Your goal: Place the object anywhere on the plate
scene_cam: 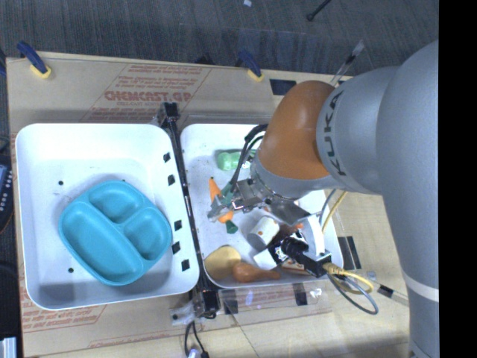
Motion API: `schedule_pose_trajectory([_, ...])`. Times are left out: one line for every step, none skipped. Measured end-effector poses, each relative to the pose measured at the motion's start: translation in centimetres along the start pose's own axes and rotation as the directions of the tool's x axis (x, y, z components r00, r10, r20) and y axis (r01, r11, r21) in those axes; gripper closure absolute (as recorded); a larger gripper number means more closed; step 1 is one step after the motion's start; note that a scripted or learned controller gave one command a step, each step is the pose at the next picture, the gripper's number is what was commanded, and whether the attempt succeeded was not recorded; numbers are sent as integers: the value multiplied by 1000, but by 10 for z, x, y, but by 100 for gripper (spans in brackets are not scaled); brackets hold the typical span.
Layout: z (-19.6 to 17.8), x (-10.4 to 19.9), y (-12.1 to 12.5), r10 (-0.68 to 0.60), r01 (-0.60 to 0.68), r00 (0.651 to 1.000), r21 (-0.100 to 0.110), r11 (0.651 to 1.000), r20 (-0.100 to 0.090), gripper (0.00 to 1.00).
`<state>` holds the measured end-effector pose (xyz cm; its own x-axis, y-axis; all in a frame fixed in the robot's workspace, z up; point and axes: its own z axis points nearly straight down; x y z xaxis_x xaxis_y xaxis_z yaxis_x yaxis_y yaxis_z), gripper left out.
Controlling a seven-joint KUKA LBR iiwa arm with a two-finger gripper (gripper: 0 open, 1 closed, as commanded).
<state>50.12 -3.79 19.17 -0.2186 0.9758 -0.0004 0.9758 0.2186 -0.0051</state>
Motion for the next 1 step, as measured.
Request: schedule_pose_trajectory([0,61,55,157,-157,988,3,988,0,100])
